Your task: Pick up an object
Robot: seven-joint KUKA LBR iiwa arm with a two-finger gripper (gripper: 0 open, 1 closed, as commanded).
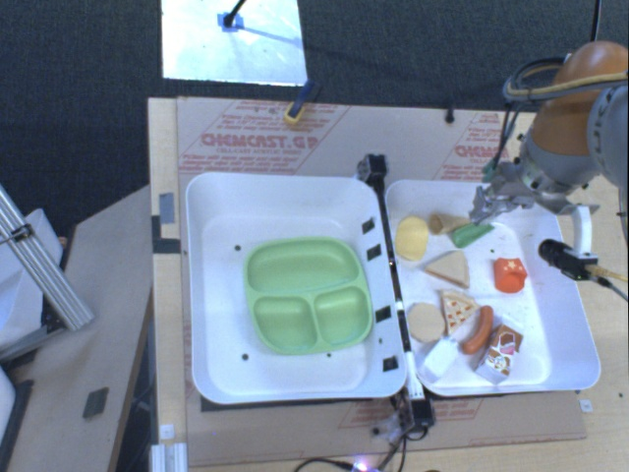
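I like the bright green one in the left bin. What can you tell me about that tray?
The green divided tray looks like smooth, pale green plastic with rounded corners. It has three compartments: one long one along the far side and two smaller ones nearer the camera. It lies flat, slightly turned, on the left white bin floor, with nothing in it.

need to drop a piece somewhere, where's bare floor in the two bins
Left bin: bare white floor rings the green tray, widest along its far wall. Right bin: open strip beside its right wall. Crowded by the divider, from the yellow piece to the sausage.
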